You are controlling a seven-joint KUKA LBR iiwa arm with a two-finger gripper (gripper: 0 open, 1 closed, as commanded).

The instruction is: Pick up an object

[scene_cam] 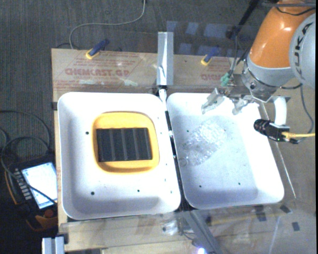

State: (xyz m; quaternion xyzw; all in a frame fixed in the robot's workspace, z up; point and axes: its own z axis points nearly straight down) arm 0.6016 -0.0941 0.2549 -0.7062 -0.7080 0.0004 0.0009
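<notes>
The desk (95, 70) is seen from above, a brown board across its far side with two clamps with yellow and blue handles fixed along it. Two shallow white bins are carried side by side on it. The left bin (74, 189) is occupied at its middle by a yellow tray (126, 164) with rounded corners, in which a dark ribbed insert is set (four ribs can be counted). The right bin (244, 189) holds a crumpled piece of clear plastic (204, 139), lying near its middle and a little toward the far side, flat on the bin floor.

The arm (278, 41), grey with an orange band, is brought in from the right above the far right corner of the right bin. The pincer (225, 106) is seen spread open with nothing between its fingers, hanging just beyond the clear plastic and apart from it.
</notes>
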